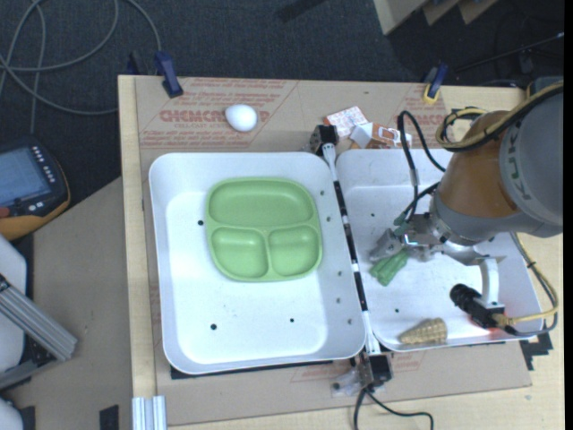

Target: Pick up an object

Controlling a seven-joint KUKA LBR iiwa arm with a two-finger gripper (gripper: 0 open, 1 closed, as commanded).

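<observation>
In the right bin (pixel 501 321), the tool (pixel 394 251) sits low over a green block (pixel 389 268), touching it; whether it grips is unclear. A cone (pixel 423 332) lies near the front rim, and the left bin (pixel 179 330) holds a green tray (pixel 264 228).

Bulky grey robot arm (pixel 537 173) with rounded, matte casing, a wide orange band (pixel 474 182) wrapping the section above its wrist, silvery metal gripper (pixel 400 243) hardware at the tip, thin black cables (pixel 414 164) looping alongside
</observation>
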